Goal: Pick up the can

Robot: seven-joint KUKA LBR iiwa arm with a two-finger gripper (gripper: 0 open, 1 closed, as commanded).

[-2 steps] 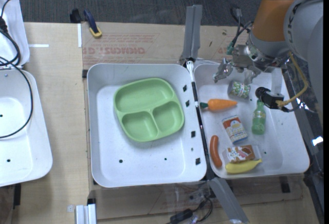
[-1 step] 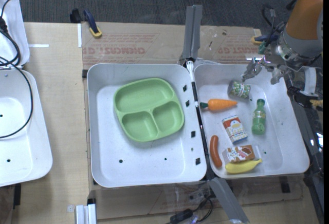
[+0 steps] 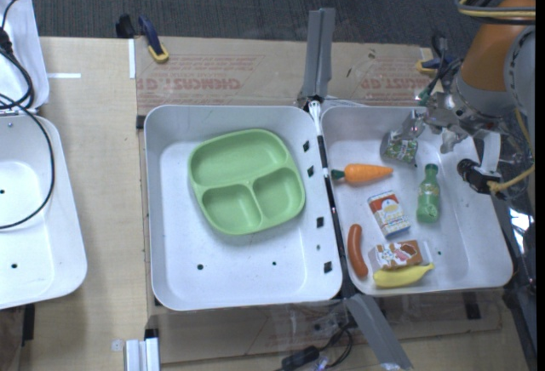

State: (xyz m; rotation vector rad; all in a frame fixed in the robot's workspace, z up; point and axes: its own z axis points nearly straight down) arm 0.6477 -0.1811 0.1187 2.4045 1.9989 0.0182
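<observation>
The can [image 3: 398, 146], a small silvery-green thing, lies at the back of the right bin [image 3: 477, 271], just behind the carrot. My gripper [image 3: 419, 124] reaches in from the right and hangs at the can's upper right edge, very close to it or touching it. The grey wrist with its orange band [image 3: 494, 54] stands over the bin's back right corner. The can rests low in the bin and I cannot tell whether it is gripped.
In the right bin lie an orange carrot [image 3: 366, 174], a green bottle [image 3: 428, 193], a small carton [image 3: 389, 214], a sausage [image 3: 356, 250], a snack box [image 3: 398, 253] and a banana [image 3: 402, 276]. The left bin [image 3: 170, 276] holds a green divided plate [image 3: 245, 182].
</observation>
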